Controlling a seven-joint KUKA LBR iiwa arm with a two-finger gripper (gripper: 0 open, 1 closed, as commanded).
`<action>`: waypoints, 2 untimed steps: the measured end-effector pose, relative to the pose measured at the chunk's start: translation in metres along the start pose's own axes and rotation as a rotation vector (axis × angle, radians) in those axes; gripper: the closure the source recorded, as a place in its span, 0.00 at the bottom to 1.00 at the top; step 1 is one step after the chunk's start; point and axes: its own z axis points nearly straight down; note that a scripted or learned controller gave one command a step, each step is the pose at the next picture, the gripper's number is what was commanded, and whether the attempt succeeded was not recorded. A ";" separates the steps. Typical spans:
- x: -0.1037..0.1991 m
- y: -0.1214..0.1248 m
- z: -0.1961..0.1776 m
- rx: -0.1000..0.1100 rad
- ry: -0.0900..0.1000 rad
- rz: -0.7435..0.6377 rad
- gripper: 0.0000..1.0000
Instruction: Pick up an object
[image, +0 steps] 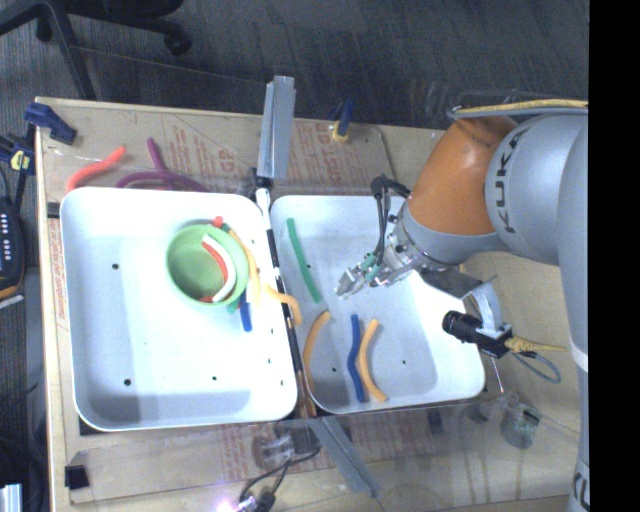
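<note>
The gripper (352, 280) is positioned over the right bin (440, 385), near the middle of its floor, with the arm (500, 190) reaching in from the right. Whether anything is gripped cannot be told at this resolution; nothing is seen lifted beneath the tool.

Candidate objects are distributed as follows:

- A green strip (302, 260) lies slantwise on the floor of the right bin, just left of the gripper and apart from it. It is judged the nearest target.
- A blue strip (354, 358) and an orange strip (370, 362) lie side by side toward the near wall, touching or nearly so (contact cannot be resolved).
- A further orange curved strip (314, 335) rests against the left wall of the same bin, probably because the wall stopped it.

In the left bin (110, 350) a green bowl (203, 265) is set, holding a red piece and a white piece; a yellow strip (262, 285) hangs across the divide between the bins.

The wrist is held low and tilted, which is judged to be an approach posture. The isolated strip is preferable, since the paired strips may be caught together.
</note>
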 end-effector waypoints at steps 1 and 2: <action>0.000 0.000 0.000 0.000 0.000 0.000 0.00; -0.046 -0.045 0.105 -0.005 -0.004 0.079 0.00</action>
